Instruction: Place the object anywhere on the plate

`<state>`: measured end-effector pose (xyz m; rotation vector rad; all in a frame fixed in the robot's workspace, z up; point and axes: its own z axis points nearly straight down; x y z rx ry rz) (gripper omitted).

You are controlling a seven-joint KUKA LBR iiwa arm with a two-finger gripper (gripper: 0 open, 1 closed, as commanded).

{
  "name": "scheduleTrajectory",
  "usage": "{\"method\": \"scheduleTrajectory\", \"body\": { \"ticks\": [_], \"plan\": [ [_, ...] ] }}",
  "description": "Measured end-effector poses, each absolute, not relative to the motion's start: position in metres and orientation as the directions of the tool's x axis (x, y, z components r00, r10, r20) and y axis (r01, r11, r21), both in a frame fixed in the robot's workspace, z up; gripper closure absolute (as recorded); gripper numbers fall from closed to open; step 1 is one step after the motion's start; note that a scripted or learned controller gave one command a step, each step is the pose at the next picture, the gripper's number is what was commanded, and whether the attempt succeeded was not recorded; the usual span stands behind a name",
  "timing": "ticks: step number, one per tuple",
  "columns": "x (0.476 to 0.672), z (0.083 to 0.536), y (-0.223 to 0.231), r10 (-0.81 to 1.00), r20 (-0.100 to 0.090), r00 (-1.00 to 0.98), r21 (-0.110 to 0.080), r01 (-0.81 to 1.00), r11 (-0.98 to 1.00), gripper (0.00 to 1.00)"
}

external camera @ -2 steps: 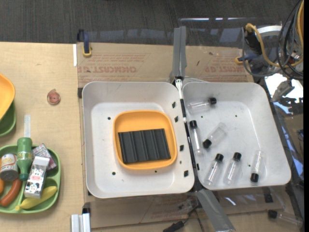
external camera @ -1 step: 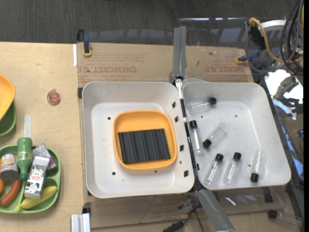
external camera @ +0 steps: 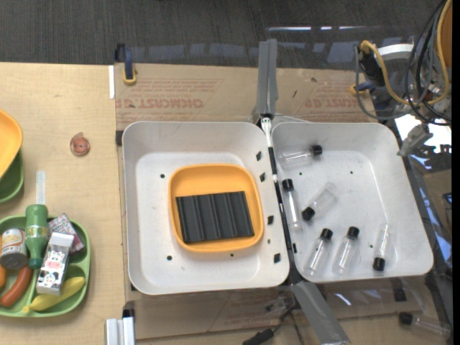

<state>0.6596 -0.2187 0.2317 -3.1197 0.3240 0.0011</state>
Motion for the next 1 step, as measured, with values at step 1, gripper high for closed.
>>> {"method": "scheduleTrajectory", "body": {
  "ticks": [1],
  "plan": [
    [0.6601,0.2580,-0.2187,-0.197,0.001,0.980,-0.005,-0.197,-0.980,0.00]
  ]
}}
